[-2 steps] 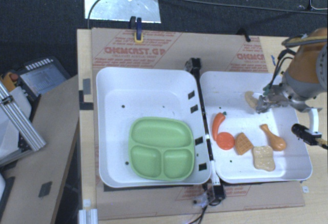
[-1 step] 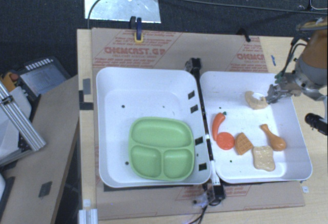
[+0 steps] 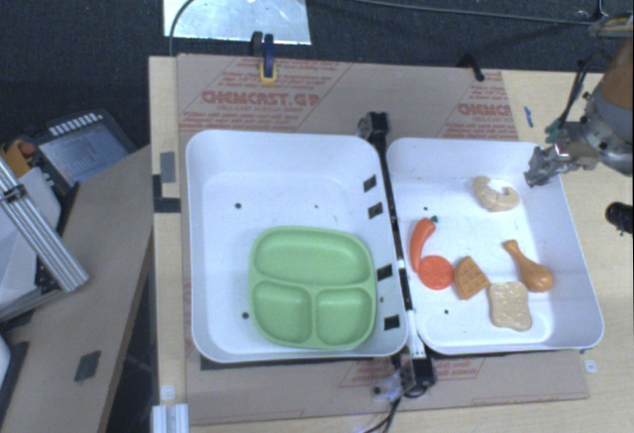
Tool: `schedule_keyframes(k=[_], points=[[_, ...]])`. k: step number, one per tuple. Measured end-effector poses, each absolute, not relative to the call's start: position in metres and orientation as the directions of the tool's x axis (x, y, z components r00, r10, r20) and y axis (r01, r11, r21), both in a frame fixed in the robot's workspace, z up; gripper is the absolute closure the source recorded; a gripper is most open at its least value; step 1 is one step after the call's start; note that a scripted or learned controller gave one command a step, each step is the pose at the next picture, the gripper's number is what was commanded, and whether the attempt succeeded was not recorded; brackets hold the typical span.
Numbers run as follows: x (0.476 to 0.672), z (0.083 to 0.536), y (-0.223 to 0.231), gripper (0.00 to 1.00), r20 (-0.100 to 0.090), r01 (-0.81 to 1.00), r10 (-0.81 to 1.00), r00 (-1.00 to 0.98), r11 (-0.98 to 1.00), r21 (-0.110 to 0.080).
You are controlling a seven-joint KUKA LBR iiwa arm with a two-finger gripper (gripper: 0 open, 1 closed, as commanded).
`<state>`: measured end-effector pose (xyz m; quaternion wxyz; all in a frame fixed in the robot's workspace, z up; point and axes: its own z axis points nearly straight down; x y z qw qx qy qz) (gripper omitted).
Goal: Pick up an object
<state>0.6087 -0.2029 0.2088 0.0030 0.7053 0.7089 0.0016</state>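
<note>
dark carpet is surrounding a cardboard-topped bench (image 3: 327,89) bearing two white bins. left bin (image 3: 213,173) is holding a green divided plate (image 3: 312,284). right bin (image 3: 570,253) is holding a carrot (image 3: 428,253), waffle (image 3: 471,276), toast (image 3: 509,305), drumstick (image 3: 528,267) and pale bun (image 3: 494,193). gripper (image 3: 543,165) is hovering over the right bin's far right edge, near the bun, gripping nothing visible; its spread is too blurred to tell.

2 shallow white plastic bins sit side by side on the bench. The left bin (image 3: 213,173) holds a light green 3-compartment plate (image 3: 312,285). The right bin (image 3: 575,292) holds a cream ring-shaped pastry (image 3: 495,193), an orange toy carrot (image 3: 428,253), a brown waffle square (image 3: 471,276), a tan drumstick (image 3: 528,266) and a beige bread slice (image 3: 510,305). The grey gripper (image 3: 543,166) hangs over the right bin's far right edge, near the pastry.
</note>
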Motion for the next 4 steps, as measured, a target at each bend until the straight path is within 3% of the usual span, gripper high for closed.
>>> schedule_keyframes(k=[1,2,3,4], points=[[0.601,0.260,-0.206,1.00,-0.003,1.000,1.000,-0.004,0.004,0.007],[0.608,0.246,-0.152,1.00,0.001,1.000,1.000,-0.009,0.009,0.002],[0.604,0.244,-0.095,1.00,0.001,1.000,1.000,-0.009,0.009,0.001],[0.621,0.243,-0.041,1.00,0.001,1.000,1.000,-0.009,0.009,0.003]])
